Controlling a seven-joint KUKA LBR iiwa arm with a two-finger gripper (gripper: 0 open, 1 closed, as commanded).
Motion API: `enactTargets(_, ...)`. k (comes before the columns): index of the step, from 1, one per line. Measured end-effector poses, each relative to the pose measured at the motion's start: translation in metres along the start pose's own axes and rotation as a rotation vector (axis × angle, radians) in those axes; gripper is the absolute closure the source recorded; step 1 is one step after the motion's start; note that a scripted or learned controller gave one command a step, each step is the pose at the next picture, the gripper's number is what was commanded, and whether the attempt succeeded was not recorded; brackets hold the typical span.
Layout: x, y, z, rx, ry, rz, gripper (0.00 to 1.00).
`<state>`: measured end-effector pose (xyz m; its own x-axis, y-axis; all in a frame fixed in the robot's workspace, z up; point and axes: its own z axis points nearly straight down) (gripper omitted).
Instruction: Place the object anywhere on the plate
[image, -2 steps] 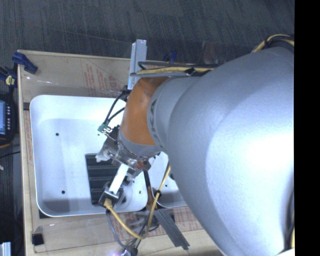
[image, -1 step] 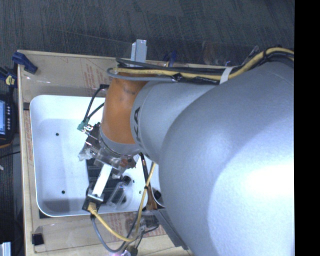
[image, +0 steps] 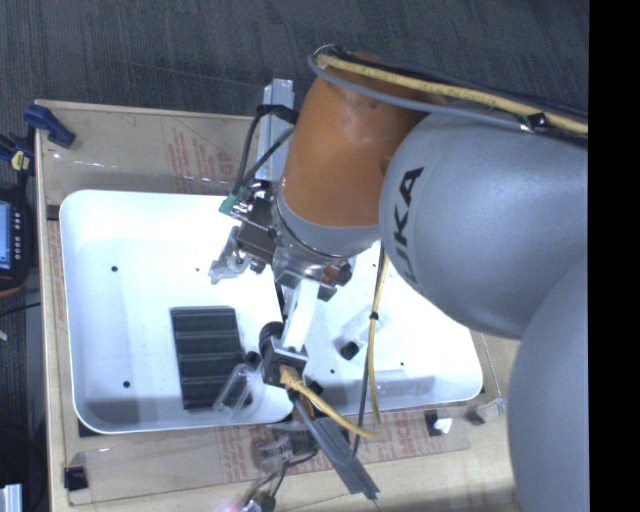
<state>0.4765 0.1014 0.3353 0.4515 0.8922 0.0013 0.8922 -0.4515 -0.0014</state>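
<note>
Largely, the arm (image: 450, 200) hides the bin's (image: 100, 240) right half.

Right bin (image: 455, 375) mostly behind arm (image: 480, 200)

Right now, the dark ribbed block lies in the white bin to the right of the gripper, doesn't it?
Not quite: in the camera view the block lies in the bin to the left of the gripper, not the right.

White bin (image: 100, 300) on bench (image: 150, 150); blue clamp (image: 48, 123).
</note>
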Motion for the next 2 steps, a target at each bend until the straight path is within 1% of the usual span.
enactTargets(1,0.044,-0.013,0.172,0.005,-0.007,0.078,0.00)
enactTargets(2,0.103,-0.055,0.245,0.004,-0.005,0.452,0.00)
